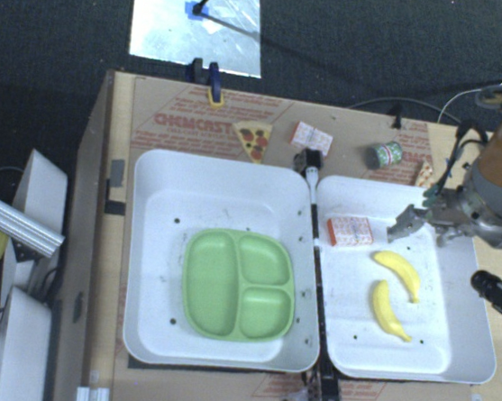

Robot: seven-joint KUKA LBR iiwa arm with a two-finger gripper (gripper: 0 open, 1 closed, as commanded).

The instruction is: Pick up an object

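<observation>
Bananas [397, 272] are your likeliest pick, and both lie loose on the floor of the right bin [468, 358], one nearer its middle, the other [389, 310] toward the front edge. A small red-and-white box [349, 231] sits by that bin's left wall. Your gripper [409, 224] hovers over the bin's back half, between box and upper banana, jaws apart with nothing in them. So the pick hasn't happened yet; the descent, grasp and lift are all left.
</observation>
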